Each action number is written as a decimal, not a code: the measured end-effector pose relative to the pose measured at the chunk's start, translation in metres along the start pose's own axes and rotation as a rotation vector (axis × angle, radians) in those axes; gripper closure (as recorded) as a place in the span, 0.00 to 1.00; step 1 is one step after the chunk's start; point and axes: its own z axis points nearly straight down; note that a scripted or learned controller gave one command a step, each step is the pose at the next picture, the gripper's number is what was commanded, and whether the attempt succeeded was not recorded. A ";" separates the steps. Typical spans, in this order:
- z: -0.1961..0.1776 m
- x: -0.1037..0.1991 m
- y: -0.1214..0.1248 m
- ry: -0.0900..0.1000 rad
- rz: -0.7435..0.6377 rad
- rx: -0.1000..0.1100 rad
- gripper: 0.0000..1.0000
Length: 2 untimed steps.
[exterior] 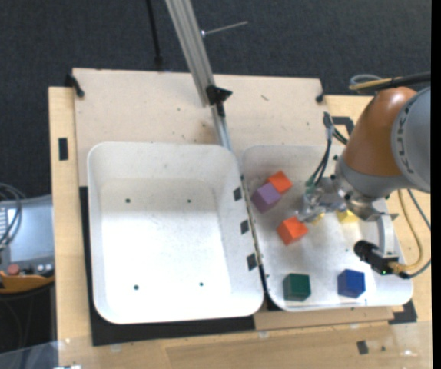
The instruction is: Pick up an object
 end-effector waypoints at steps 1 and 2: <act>-0.063 -0.008 0.003 -0.003 -0.008 0.002 1.00; -0.125 -0.009 -0.001 -0.003 -0.011 0.001 1.00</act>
